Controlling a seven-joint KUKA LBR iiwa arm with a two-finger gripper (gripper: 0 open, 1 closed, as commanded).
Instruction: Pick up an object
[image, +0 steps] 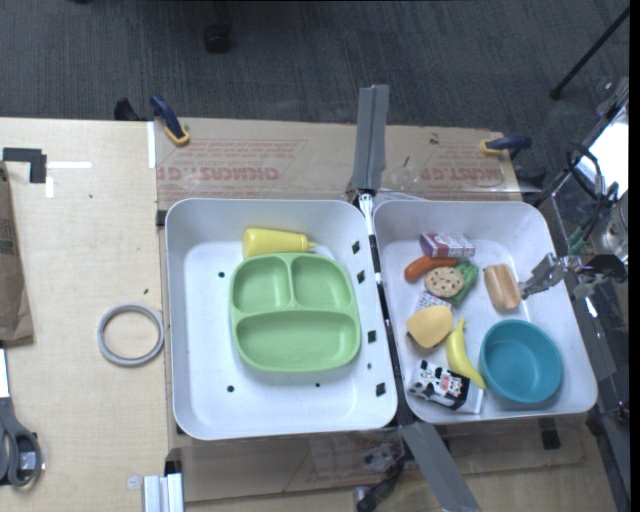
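Wooden bench (80, 250) bears 2 bins, dark carpet (300, 50) behind.

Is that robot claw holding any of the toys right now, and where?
Nothing is held. The gripper hovers at the right bin's edge, beside the bread roll.

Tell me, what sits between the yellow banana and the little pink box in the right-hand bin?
In the camera view, between the banana and the pink box lie a yellow wedge and a round cookie, with an orange carrot beside the cookie.
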